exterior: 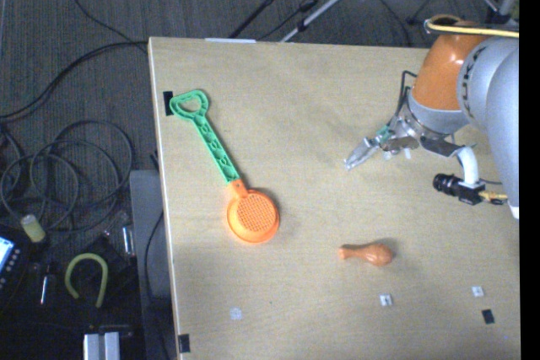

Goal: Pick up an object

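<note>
Gripper [361, 154]: hung above the bare tan bench top [295, 88], fingers drawn together to a point, nothing between them.
Arm [472, 88]: grey with an orange band, reached in from the right.
Orange drumstick-shaped toy [368, 253]: lay below the gripper toward the near edge, well apart from it.
Green-handled strainer with orange head [226, 170]: lay far left of the gripper, handle angled away up-left.
</note>
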`<state>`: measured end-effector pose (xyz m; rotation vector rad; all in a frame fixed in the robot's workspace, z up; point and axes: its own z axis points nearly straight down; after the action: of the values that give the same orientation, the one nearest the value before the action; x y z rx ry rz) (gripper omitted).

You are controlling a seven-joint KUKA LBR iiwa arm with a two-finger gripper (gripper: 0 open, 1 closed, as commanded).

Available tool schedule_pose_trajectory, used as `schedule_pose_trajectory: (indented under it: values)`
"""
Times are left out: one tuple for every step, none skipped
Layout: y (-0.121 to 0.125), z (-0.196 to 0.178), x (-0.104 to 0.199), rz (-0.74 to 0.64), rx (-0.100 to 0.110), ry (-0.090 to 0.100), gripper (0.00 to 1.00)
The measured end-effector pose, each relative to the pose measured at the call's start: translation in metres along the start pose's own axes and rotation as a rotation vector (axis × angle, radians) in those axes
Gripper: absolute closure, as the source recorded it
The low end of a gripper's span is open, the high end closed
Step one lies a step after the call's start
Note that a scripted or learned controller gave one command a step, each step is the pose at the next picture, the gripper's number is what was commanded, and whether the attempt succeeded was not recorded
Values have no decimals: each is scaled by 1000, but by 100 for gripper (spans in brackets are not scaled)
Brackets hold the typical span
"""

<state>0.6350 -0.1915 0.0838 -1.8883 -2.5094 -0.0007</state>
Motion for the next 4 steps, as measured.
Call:
schedule_pose_trajectory:
  values:
    - [42, -1, 27, -157, -1, -4, 0]
    - [30, -33, -20, -139, -2, -4, 0]
    - [36, -4, 4, -437, -1, -3, 0]
    - [38, -1, 24, -714, -1, -2, 0]
